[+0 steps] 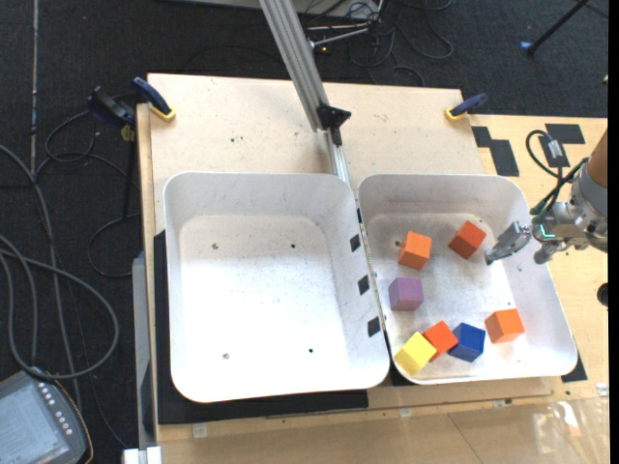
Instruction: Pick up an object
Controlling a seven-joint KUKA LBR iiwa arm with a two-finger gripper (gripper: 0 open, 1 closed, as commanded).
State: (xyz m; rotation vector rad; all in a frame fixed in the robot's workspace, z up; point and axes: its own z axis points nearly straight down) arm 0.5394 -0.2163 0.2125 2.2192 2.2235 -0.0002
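1. Two shallow white bins side by side on the table (251,114): left bin (193,201), right bin (503,196).
2. In the right bin, seven blocks: an orange block (416,249) near the middle, a red-orange block (468,239) to its right, a purple block (406,293) below the first.
3. Along the front of the same bin: a yellow block (416,353), touching a small orange block (441,336), touching in turn a blue block (468,341); slightly apart to the right, another orange block (504,325).
4. Reaching in from the right edge, the grey arm (592,193), wrist over the right bin's far-right rim.
5. Tool (523,242) over the right side of the right bin, fingers spread apart, nothing between them.
6. Nearest to the tool: the red-orange block, just left of one dark finger (505,245), not touching.
7. Slanted metal bar (290,46) from the top of the view down to the gap between the bins.
8. Blue-and-yellow clamps (153,99) at the table's far corners.
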